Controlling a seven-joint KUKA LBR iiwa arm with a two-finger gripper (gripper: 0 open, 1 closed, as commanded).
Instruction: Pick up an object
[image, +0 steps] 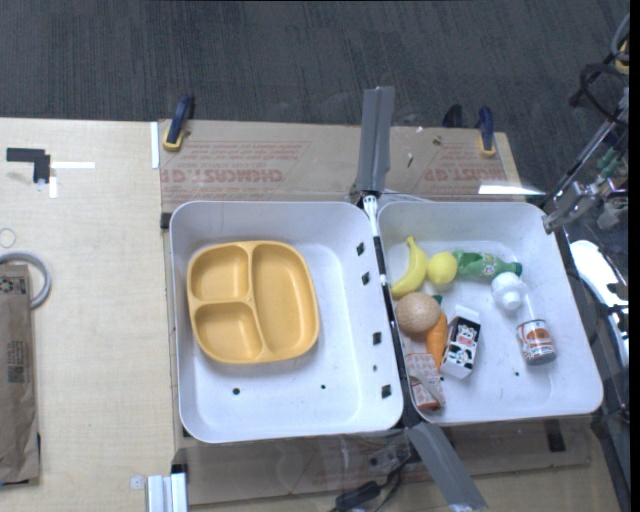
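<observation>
bins side by side, goods crowded right

camera view: yellow tray (254, 300) sits alone in the left bin (300, 415). banana (408, 268), lemon (441, 267), can (537, 341) and milk carton (461, 347) cluster in the right bin (570, 395), bare floor along its front edge.

The left bin (200, 400) offers open floor along its front and right portions; the yellow divided plate (254, 300) occupies its rear-left area. In the right bin (570, 395), the banana (408, 268), lemon (442, 267), green packet (485, 265), brown round fruit (418, 313), carrot (437, 338), milk carton (461, 347) and snack packet (424, 381) crowd the left half, touching or just beside one another. Open floor remains at the front right, around the white bottle (508, 291) and can (537, 341).
</observation>
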